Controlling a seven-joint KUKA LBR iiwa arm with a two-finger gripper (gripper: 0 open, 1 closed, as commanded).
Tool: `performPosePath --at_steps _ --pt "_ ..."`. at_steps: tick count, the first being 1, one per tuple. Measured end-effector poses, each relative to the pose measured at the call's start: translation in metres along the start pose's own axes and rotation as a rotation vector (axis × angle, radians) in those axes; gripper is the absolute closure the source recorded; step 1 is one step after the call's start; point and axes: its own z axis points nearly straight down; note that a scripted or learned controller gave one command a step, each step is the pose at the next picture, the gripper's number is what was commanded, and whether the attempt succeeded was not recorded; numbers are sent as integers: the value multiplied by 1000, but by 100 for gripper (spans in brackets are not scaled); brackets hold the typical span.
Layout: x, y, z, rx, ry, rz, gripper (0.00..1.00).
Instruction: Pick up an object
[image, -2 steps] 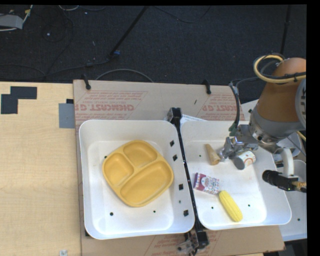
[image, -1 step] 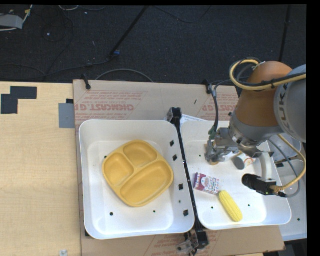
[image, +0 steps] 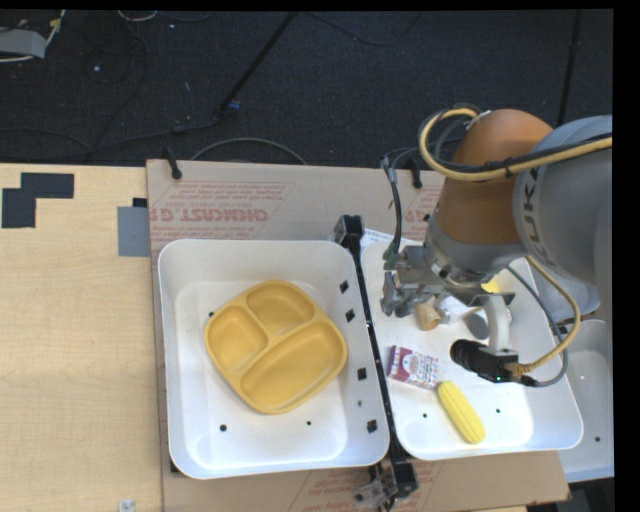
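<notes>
- Gripper (image: 403, 293) hangs low over the upper left corner of the right bin (image: 520, 440), close to the wall it shares with the left bin (image: 190, 430). From this angle I cannot tell how far open it is, nor whether it has hold of anything.
- Candidates, all in the right bin: small tan piece (image: 429, 316) just right of the gripper, the nearest; red-and-white packet (image: 412, 367) below it in the frame; corn cob (image: 461, 411) further toward the lower right.
- Yellow divided plate (image: 276, 345) lies alone in the left bin, well apart. I ignore it.
- Judgement: go for the tan piece. I centre over it before descending, keep clear of the bin wall at left, and close squarely across its narrow side.
- Risk: it looks small and rounded, so an off-centre close would likely nudge it away. I verify the hold once lifted.
</notes>
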Motion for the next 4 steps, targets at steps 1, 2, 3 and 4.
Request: performPosePath --at_steps 1,2,3,4 --pt "47 2 -8 0 0 0 100" --pt "106 10 2 1 0 -2 100" --pt "104 -1 -7 2 -2 3 100" --pt "104 0 -6 2 -2 3 0"
